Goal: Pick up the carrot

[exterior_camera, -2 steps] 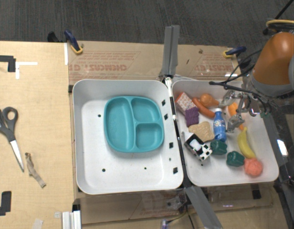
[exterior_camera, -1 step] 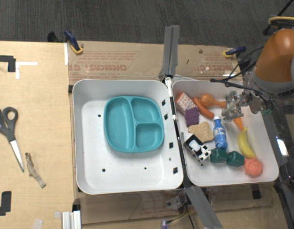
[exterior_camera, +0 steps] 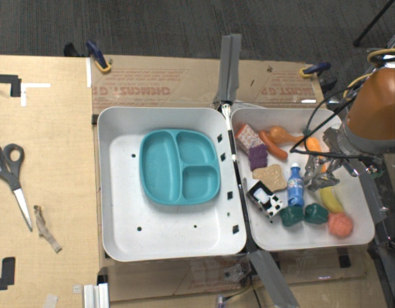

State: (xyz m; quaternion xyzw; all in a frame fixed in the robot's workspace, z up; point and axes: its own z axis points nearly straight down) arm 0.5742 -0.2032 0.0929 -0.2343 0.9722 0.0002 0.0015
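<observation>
The carrot [exterior_camera: 273, 144] lies in the upper part of the right bin [exterior_camera: 361, 236], centre-right of the frame. Its long axis slants from upper left to lower right, with the purple block [exterior_camera: 258, 156] just beside it on the left. The pincer [exterior_camera: 320, 172] stands to the carrot's lower right, near but apart, above the blue bottle [exterior_camera: 295, 185] and yellow piece [exterior_camera: 331, 199]. Its jaws look parted with nothing between them. In my judgement the move runs up-left, jaws across the axis.

A teal three-compartment plastic plate [exterior_camera: 180, 167], an orange tapered carrot [exterior_camera: 273, 143], a black-and-white patched toy block [exterior_camera: 270, 203] and a purple cube [exterior_camera: 258, 155] sit in glossy white shallow bins [exterior_camera: 114, 191].
</observation>
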